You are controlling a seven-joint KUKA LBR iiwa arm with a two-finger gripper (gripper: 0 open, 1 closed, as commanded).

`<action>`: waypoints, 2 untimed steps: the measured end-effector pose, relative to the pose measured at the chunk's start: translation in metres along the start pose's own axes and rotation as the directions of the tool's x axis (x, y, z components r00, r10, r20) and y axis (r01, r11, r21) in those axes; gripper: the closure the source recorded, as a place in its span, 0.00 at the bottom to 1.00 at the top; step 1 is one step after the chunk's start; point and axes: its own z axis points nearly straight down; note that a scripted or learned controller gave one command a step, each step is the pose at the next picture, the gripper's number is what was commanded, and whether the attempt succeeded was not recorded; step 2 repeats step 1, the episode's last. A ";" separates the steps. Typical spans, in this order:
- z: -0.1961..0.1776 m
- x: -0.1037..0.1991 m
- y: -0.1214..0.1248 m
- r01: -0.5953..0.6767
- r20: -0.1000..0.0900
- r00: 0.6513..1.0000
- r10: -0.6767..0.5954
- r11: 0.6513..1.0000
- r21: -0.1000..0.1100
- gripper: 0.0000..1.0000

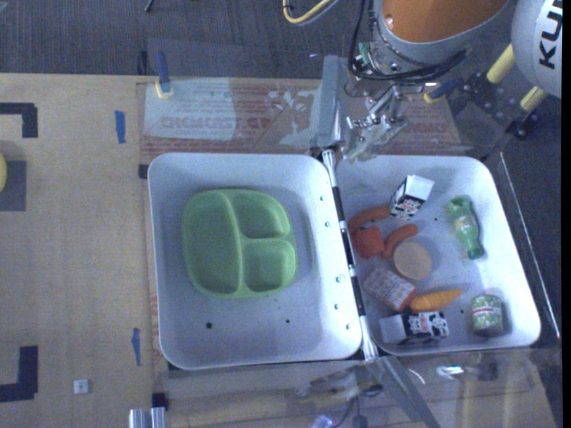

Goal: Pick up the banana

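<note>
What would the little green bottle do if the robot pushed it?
The green bottle lies on its side in the right bin, so it would probably roll. It looks smooth and round, so it might slip. It seems small, so likely light.

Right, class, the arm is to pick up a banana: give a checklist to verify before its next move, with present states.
1. Target identified: cannot tell; a yellow object cut off at the left edge, outside the bins, may be it.
2. Gripper clear of items: ok, above the bins' far rim.
3. Green divided plastic plate out of the way: ok, in the left white bin.
4. Right white bin uncluttered: not ok, crowded with small items.
</note>
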 end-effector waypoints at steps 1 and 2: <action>0.005 0.008 0.014 -0.045 -0.001 0.999 0.045 0.999 -0.004 1.00; 0.005 0.008 0.014 -0.045 -0.001 0.999 0.045 0.999 -0.004 1.00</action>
